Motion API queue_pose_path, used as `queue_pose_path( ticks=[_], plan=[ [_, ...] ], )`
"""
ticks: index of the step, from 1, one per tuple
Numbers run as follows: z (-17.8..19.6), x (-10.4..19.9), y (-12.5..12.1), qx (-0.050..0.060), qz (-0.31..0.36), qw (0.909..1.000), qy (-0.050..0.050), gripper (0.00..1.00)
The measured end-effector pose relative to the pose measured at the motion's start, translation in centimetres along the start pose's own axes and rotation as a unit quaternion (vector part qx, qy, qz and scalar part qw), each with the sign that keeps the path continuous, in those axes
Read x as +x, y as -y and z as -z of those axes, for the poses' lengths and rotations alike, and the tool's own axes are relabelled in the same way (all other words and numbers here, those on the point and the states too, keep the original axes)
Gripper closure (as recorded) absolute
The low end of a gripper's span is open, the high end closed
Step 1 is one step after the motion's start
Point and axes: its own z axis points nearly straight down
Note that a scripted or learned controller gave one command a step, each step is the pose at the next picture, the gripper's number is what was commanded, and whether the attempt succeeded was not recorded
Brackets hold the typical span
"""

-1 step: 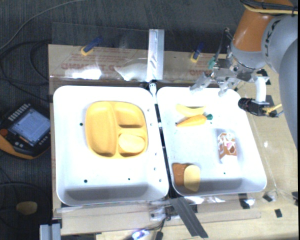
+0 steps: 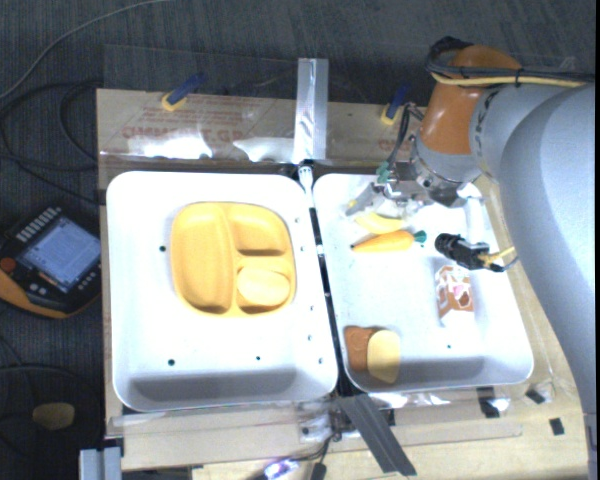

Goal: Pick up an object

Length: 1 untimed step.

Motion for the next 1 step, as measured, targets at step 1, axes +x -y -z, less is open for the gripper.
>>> queue_pose_path(
  ticks=[1],
  plan=[
    [0.53, 0.10, 0.02, 0.003, 0.001, 1.0000, 0.000, 1.00]
  ],
)
